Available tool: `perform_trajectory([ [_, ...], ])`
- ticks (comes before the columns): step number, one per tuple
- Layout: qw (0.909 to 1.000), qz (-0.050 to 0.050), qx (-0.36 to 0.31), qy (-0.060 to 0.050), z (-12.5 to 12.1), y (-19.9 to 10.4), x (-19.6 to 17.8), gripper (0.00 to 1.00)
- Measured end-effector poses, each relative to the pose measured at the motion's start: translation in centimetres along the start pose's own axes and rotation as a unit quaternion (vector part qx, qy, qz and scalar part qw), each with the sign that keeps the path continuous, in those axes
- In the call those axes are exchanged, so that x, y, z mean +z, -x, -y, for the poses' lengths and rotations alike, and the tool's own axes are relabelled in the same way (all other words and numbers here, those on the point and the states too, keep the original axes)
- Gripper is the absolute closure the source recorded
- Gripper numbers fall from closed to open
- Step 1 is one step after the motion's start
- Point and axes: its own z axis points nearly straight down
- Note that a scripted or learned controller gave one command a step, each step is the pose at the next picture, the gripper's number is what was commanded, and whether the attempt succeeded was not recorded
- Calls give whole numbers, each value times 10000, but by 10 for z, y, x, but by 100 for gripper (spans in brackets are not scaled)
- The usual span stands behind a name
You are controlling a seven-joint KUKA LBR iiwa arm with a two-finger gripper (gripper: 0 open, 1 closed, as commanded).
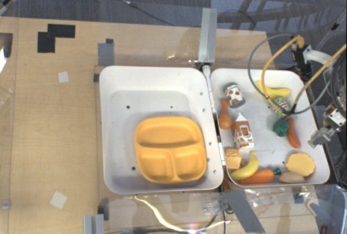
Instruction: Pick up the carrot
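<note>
Carrot (256, 176): front edge of right bin (323, 119), under banana (245, 166).
Tray (170, 149): left of carrot.
Gripper (324, 135): right of carrot; grip state cannot be made out.

Single fixed camera, high above the worktop (54, 135), looking down at a slant. Far enough to take in both white bins: left bin (116, 119) well left of the end effector (321, 138), right bin (320, 170) under it. End effector sits at frame's right edge.
</note>
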Motion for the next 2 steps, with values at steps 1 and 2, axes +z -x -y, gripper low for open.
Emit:
perform_trajectory([
  [1,9989,-27,-469,5,17,-18,163,100],
  [2,9872,-41,-1592,-8,25,-40,35,100],
])
